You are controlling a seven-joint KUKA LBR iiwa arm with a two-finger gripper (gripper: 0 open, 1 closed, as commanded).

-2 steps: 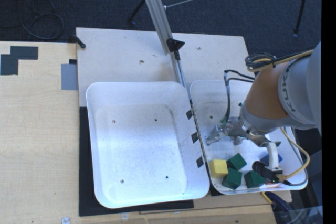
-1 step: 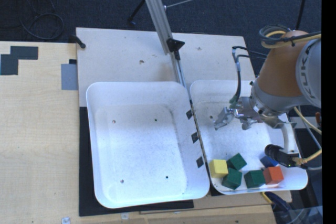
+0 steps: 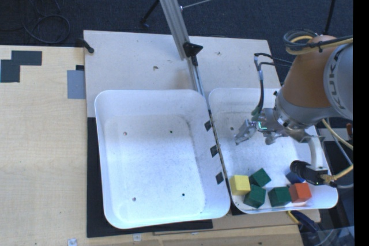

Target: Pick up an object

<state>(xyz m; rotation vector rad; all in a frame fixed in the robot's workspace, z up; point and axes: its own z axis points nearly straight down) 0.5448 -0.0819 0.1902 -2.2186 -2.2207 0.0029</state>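
Note:
Several small blocks lie along the near edge of the right bin: a yellow cube, three green blocks and an orange-red block. A bit of a blue piece shows beside the orange-red one. My gripper hangs over the middle of the right bin, some way behind the blocks and pointing left. It is open, with nothing between its fingers.
The left bin sits against the right bin, with black clips along the shared wall. A slanted metal rail rises behind the bins. The arm's grey and orange body and its cables cover the right bin's right side.

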